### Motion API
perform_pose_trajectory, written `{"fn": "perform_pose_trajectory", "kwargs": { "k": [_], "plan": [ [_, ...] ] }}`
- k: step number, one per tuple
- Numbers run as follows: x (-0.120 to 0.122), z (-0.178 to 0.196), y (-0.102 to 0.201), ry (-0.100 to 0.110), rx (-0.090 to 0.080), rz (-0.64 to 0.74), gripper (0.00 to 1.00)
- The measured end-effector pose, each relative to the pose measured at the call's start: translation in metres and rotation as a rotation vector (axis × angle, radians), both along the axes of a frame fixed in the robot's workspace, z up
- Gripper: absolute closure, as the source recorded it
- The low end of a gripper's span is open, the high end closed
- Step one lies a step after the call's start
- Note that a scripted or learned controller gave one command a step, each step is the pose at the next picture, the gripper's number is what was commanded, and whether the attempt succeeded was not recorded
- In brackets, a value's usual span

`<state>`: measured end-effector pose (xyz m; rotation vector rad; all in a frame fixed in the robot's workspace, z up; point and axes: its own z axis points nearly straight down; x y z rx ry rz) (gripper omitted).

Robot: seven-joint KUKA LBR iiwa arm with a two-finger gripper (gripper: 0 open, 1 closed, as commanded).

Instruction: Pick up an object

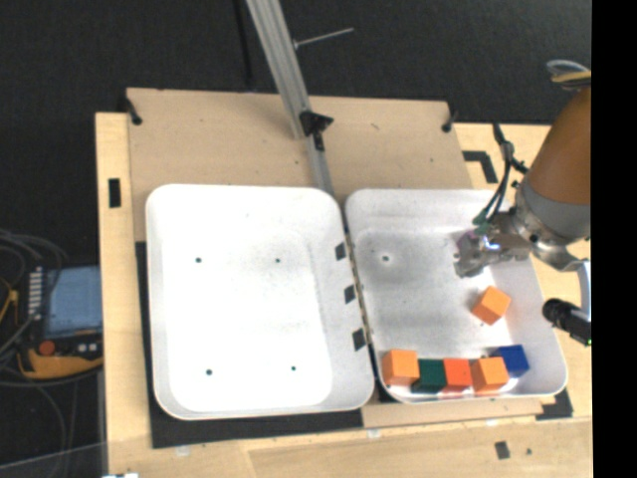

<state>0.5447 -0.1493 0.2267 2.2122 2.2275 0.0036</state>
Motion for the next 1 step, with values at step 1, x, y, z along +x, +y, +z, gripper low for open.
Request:
{"fn": "perform_pose_trajectory", "kwargs": {
  "k": [1],
  "plan": [
    [0.0088,-0.0084,0.0506,0.003,0.000,0.000,1.00]
  ]
}}
